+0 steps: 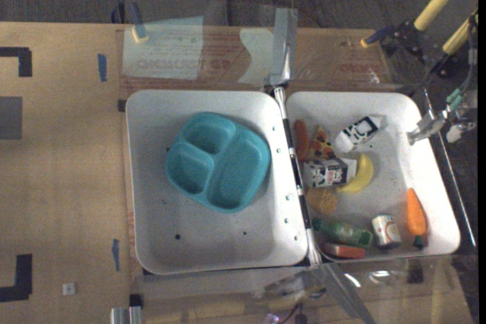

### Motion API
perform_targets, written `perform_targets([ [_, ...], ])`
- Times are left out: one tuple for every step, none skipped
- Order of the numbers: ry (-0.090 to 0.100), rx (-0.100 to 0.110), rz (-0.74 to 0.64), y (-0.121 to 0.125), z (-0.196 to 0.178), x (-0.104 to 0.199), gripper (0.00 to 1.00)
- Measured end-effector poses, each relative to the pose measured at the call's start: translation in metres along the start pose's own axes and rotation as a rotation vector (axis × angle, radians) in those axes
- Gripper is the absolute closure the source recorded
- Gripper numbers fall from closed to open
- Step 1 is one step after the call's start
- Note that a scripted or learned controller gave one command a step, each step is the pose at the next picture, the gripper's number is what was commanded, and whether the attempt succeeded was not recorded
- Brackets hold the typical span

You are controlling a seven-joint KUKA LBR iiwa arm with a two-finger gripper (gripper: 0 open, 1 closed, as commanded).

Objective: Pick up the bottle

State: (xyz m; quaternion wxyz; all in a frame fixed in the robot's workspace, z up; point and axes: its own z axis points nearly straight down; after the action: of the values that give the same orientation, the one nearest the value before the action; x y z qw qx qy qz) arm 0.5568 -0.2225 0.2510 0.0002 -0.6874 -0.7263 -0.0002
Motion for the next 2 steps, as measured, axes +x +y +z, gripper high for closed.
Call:
perform_targets([
  [-0.008, -0.012, -0.169, -0.0103, 0.1456, 0.0256, 0.0],
  [-0.004, -0.007, -0.168, -0.012, 0.1409, 0.0274, 1.0],
])
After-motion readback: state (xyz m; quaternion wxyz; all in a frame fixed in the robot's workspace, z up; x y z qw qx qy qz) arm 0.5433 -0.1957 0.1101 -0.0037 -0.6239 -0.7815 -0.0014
